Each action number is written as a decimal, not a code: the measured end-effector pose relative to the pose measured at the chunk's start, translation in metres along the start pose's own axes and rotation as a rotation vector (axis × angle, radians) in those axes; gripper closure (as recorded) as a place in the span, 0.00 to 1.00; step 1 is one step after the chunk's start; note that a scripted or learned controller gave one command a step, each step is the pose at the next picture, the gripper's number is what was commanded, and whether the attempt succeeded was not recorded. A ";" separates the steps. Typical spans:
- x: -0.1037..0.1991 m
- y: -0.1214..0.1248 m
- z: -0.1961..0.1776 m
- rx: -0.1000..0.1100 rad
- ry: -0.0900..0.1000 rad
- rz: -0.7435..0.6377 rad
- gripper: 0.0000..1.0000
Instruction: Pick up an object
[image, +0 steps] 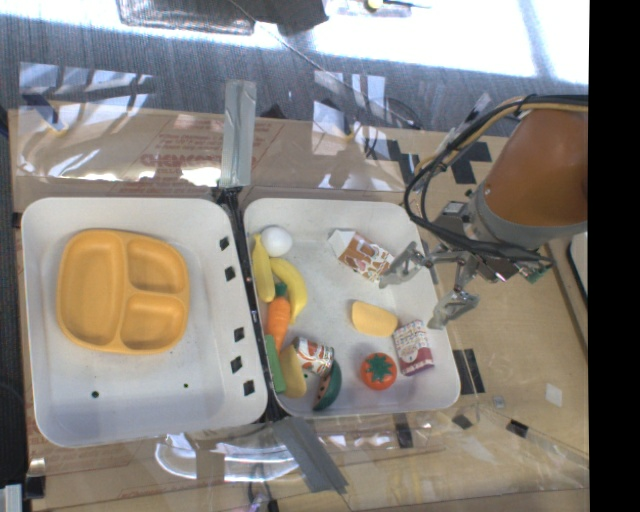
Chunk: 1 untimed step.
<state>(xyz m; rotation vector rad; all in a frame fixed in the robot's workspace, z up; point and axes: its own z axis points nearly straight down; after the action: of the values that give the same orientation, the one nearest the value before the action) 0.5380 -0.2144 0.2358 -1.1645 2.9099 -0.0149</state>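
The right bin (330, 215) holds several toy foods: a white egg (275, 240), a banana (268, 276), a carrot (278, 318), a brown and white carton (360, 255), a yellow wedge (373, 319), a red tomato (378, 370), a small red and white carton (412, 347) and a printed can (314, 357). My gripper (426, 287) hangs over the bin's right rim, just right of the yellow wedge and above the small carton. Its fingers are spread open, with nothing between them.
The left bin (60, 410) holds a yellow divided tray (122, 291). A black divider (240, 290) runs between the bins. Cables loop above the wrist at the right. Clear plastic sheeting and tape surround the bins.
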 end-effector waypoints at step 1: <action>-0.036 -0.026 0.096 -0.017 0.002 -0.220 0.00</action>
<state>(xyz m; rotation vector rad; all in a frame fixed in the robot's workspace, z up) 0.5829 -0.2093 0.1405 -1.4814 2.7723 0.0084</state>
